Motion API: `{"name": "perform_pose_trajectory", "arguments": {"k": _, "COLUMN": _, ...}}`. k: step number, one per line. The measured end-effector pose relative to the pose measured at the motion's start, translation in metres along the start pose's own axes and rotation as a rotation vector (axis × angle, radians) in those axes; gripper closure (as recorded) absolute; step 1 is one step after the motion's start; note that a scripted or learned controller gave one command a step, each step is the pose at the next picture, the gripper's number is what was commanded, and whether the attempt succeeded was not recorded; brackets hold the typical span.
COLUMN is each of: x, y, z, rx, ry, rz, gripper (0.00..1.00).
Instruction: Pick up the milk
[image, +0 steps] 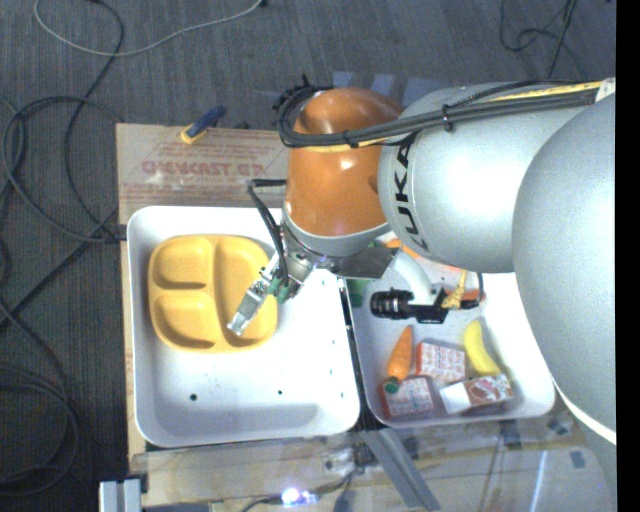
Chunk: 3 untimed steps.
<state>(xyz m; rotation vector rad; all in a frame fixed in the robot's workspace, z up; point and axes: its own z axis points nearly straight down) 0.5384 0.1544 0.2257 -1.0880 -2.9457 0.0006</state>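
The grey arm (500, 190) reached in from the right and filled much of the upper right, its orange band (335, 165) sitting above the wrist and over the gap between the 2 white bins. From the wrist the gripper (245, 318) angled down and to the left, ending over the left bin (250, 400). Its fingers (240, 322) showed as a slim pale tip lying over the lower right part of a yellow divided tray (190, 285), which sat in the upper left of that bin. The fingers looked close together, but how far they stood apart could not be told, and nothing was seen between them. A black cable (262, 210) looped from the orange band down toward the gripper. The right bin (535, 395) held the groceries, partly hidden beneath the arm: a carrot (400, 352) lying upright near the bin's left wall, a banana (483, 348) to the right, and between them a small red and white carton, seemingly the milk (440, 360). Below these, 2 more red and white packages (405, 398) lay along the bin's lower edge. The milk was well apart from the gripper, in the other bin. A blue and yellow object (203, 124) rested on the cardboard sheet (200, 170) above the left bin.
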Motion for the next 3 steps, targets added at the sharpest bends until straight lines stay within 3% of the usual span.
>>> {"name": "perform_pose_trajectory", "arguments": {"k": 1, "x": 0.007, "y": -0.077, "z": 0.043, "rx": 0.001, "ry": 0.001, "rz": -0.160, "gripper": 0.00}}
{"name": "perform_pose_trajectory", "arguments": {"k": 2, "x": -0.107, "y": -0.064, "z": -0.067, "rx": 0.000, "ry": -0.004, "rz": -0.164, "gripper": 0.00}}
{"name": "perform_pose_trajectory", "arguments": {"k": 3, "x": -0.032, "y": -0.005, "z": 0.024, "rx": -0.001, "ry": 0.001, "rz": -0.276, "gripper": 0.00}}
